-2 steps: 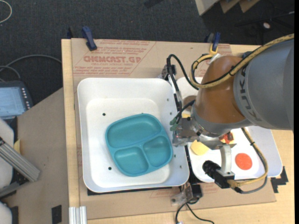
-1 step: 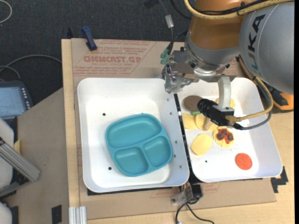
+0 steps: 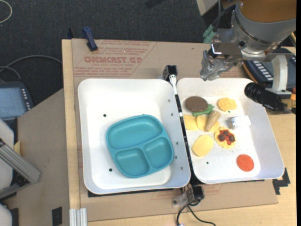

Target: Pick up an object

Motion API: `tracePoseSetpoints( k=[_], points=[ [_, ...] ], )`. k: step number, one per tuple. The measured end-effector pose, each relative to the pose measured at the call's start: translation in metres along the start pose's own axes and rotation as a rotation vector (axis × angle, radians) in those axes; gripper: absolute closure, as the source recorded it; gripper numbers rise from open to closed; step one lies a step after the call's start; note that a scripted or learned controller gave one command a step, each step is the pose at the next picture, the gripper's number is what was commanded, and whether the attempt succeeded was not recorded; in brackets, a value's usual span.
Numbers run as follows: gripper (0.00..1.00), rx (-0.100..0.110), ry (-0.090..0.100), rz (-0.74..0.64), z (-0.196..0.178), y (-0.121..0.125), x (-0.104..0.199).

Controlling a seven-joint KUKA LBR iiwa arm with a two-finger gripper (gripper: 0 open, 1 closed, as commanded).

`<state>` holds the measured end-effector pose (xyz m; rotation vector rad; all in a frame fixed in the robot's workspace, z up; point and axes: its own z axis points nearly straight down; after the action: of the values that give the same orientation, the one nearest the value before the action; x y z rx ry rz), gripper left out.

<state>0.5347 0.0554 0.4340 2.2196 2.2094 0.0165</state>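
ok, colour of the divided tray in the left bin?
Teal blue tray, plain, no pattern; clear in the camera view.

One fixed cam, overhead, slanted down.

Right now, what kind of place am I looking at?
Probably a robot test lab: a gripper hangs over a white bin of toy food, beside a teal tray, with cables around.

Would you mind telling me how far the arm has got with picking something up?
Done: nothing looks picked yet. The toy foods, such as the brown patty, the red slice and the pizza, all lie in the right bin. In hand: the gripper hangs above that bin's far edge, carrying nothing visible. Left: descend onto one item, grip and lift. The teal tray sits in the left bin.
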Motion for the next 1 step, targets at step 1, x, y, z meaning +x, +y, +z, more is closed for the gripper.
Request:
tracePoseSetpoints(
  k=[1],
  points=[
    [1.00,0.007,0.000,0.000,-0.0302,-0.0563,-0.0399]
  ],
)
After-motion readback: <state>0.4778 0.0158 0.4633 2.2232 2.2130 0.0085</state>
